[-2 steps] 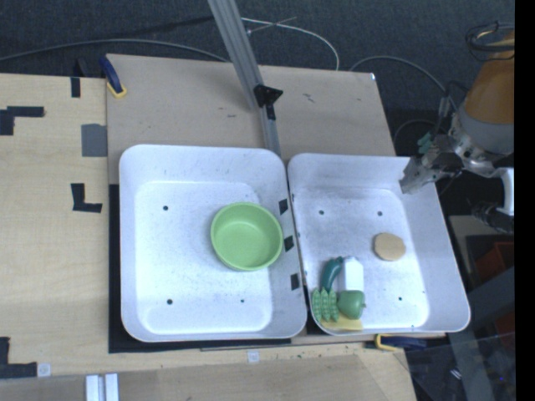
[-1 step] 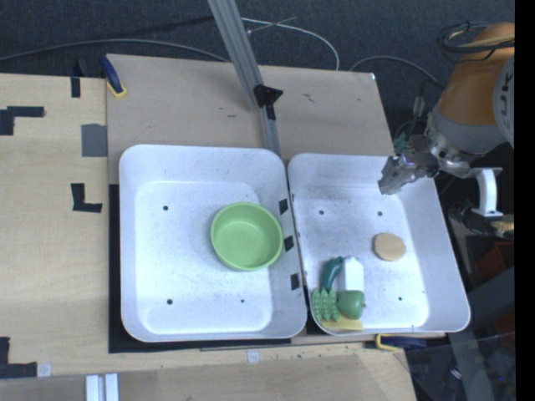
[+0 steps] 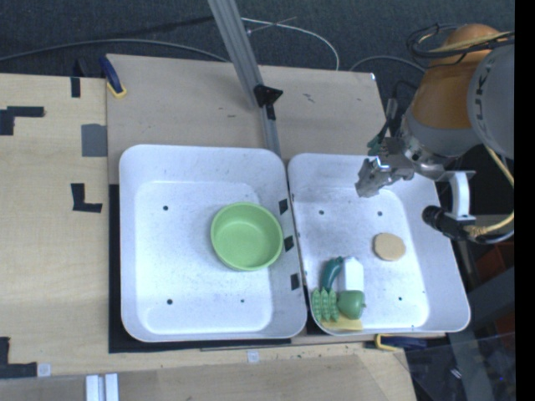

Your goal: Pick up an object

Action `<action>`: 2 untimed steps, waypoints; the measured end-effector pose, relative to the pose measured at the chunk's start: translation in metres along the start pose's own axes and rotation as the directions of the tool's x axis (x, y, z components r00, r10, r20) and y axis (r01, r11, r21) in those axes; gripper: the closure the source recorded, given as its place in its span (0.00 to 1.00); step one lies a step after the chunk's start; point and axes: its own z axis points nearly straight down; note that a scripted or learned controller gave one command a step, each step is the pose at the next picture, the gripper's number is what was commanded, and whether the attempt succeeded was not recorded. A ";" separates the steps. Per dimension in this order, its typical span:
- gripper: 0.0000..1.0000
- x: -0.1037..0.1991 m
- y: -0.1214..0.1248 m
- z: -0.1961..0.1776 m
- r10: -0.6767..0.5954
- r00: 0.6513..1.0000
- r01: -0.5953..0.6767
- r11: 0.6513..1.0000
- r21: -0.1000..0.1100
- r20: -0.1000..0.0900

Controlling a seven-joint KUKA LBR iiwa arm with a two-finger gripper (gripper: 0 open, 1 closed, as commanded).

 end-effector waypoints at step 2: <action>1.00 0.106 0.000 0.003 -0.002 1.000 0.002 1.000 0.001 0.000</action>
